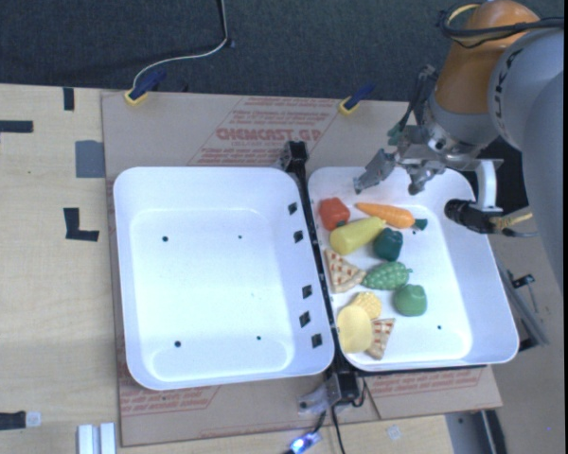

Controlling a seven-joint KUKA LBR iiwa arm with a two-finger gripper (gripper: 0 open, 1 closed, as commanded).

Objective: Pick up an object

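With your end effector spread and holding nothing, I'd pinch the carrot mid-length; it looks like light, stiff, slick plastic.

Light wooden bench, marked with black tape pieces and a grey patch. Brown cardboard sheet with red print laid flat on it, held at the far edge by a blue-and-yellow clamp on the left and another clamp on the right. Two shallow white bins side by side on the cardboard: left bin and right bin, touching along their inner rims. White cable trailing from beyond the far edge to the first clamp.
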